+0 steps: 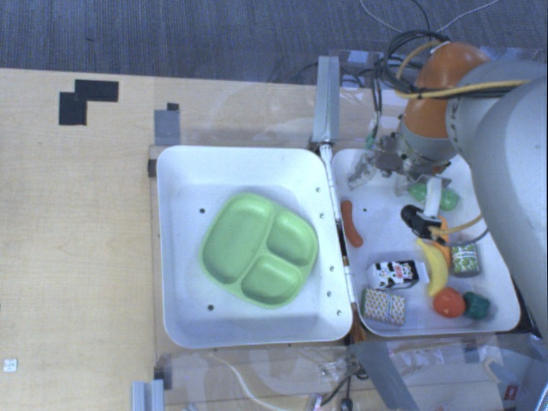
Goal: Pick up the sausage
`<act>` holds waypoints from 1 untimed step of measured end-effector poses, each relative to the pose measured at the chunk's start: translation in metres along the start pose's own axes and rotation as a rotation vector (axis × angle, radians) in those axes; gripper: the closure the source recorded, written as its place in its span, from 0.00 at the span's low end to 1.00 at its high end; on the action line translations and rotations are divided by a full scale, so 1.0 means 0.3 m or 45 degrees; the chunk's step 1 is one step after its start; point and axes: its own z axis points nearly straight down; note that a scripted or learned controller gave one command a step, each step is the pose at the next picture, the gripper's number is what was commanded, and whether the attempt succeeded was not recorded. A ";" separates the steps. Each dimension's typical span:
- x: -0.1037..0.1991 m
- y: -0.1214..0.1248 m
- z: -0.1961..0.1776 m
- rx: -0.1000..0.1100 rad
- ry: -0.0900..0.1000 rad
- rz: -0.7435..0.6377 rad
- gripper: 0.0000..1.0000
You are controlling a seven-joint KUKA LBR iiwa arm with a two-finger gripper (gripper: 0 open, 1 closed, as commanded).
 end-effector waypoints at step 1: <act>-0.019 -0.057 0.043 0.007 0.000 -0.065 0.00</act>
